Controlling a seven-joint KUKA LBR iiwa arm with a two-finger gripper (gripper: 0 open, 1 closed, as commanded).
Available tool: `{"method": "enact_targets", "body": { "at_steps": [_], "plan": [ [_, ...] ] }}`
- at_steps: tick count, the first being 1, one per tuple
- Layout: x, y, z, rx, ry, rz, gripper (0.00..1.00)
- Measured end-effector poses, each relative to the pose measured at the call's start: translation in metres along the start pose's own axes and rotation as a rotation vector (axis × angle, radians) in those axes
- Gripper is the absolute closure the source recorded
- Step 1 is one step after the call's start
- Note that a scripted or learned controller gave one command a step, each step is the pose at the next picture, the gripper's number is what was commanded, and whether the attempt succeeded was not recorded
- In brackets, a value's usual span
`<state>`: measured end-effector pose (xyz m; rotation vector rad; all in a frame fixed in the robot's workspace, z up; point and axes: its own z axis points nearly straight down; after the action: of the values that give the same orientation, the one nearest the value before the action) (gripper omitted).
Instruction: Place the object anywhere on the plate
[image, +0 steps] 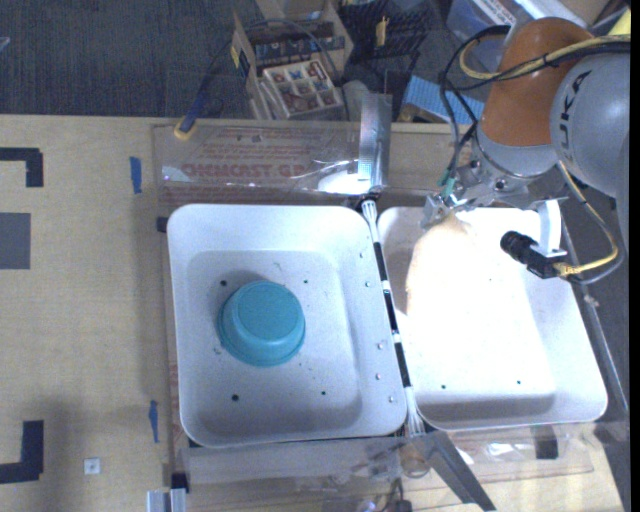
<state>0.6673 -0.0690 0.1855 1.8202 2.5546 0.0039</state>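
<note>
— Camera view from above: what do you see over the two bins?

— You see the arm (560, 90) reaching in from the right, its wrist hanging over the far edge of the right bin (560, 400). The claw (447, 205) sits near that bin's far left corner, beside the divider. Glare washes out the bin floor there, so you cannot tell whether the claw is released or clenched, or whether it has anything in it.

— And the task's thing?

— You have a blue, round, dish-like item (262, 322) lying on the floor of the left bin (200, 235), a little left of centre, well apart from the claw. It may be the plate; you cannot be sure. No separate object to place can be made out.

— Why is the arm parked there?

— Probably because it is working the right bin, where an object would be picked. To finish, you would need the arm to cross the divider and come over the blue item.
</note>
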Motion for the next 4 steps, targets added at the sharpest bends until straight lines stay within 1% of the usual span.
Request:
{"method": "enact_targets", "body": {
  "at_steps": [1,2,3,4],
  "plan": [
    [-0.002,0.001,-0.040,0.001,0.000,0.002,1.00],
    [0.051,-0.001,-0.051,0.003,0.003,-0.400,1.00],
    [0.107,-0.006,-0.055,0.001,0.004,-0.799,1.00],
    [0.158,-0.007,-0.040,0.000,0.004,-1.194,1.00]
  ]
}}
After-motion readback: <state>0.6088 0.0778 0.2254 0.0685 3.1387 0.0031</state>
